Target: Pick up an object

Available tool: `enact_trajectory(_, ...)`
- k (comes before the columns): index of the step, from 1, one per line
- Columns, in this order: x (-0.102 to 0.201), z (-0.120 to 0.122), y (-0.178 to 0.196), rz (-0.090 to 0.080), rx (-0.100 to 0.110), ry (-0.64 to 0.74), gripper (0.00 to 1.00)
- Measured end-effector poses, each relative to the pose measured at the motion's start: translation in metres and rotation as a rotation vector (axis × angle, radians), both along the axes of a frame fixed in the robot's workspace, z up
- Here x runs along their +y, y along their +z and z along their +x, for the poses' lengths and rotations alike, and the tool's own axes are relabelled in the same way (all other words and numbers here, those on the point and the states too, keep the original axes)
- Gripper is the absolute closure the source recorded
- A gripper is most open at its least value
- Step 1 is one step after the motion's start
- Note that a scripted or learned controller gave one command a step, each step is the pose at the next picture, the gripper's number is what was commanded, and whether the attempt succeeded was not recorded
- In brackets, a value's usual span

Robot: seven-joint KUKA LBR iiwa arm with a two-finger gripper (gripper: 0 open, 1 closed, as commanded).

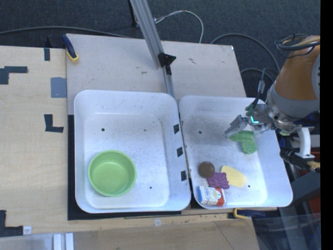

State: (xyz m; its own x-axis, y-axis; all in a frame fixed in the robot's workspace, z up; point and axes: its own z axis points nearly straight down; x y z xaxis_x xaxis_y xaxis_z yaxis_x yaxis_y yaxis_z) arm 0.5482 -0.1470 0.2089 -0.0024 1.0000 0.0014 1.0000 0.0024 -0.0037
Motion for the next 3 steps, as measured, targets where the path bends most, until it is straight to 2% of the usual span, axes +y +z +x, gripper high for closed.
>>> enact_trajectory(1,0.0,0.0,0.001,-0.001,-0.002,0.0,0.0)
enact_trajectory(3,0.003,-0.006,-0.118,-0.001,0.004,-0.001,0.0)
